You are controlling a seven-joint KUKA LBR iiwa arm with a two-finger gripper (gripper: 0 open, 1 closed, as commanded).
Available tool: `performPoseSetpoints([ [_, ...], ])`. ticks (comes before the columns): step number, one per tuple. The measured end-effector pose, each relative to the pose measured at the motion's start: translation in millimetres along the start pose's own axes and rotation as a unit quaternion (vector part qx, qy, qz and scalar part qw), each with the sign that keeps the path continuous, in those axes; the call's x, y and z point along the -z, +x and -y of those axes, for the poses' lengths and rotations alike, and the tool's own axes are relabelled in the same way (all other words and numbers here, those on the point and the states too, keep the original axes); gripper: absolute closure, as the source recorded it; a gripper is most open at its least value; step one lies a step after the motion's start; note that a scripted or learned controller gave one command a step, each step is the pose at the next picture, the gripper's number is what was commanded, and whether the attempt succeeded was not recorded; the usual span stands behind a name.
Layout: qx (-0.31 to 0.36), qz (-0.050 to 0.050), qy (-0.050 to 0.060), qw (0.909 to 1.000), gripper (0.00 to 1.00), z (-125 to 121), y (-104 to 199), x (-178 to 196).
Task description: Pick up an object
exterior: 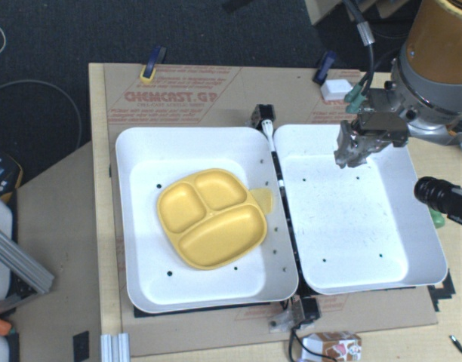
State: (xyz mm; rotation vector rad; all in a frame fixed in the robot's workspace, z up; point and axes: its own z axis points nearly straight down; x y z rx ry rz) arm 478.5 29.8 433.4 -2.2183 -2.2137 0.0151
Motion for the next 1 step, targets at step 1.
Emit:
performPoseSetpoints([
  [1, 0.004, -0.001, -0.005, 1.0000, 1.00, -0.2, 53.1, 1.3],
])
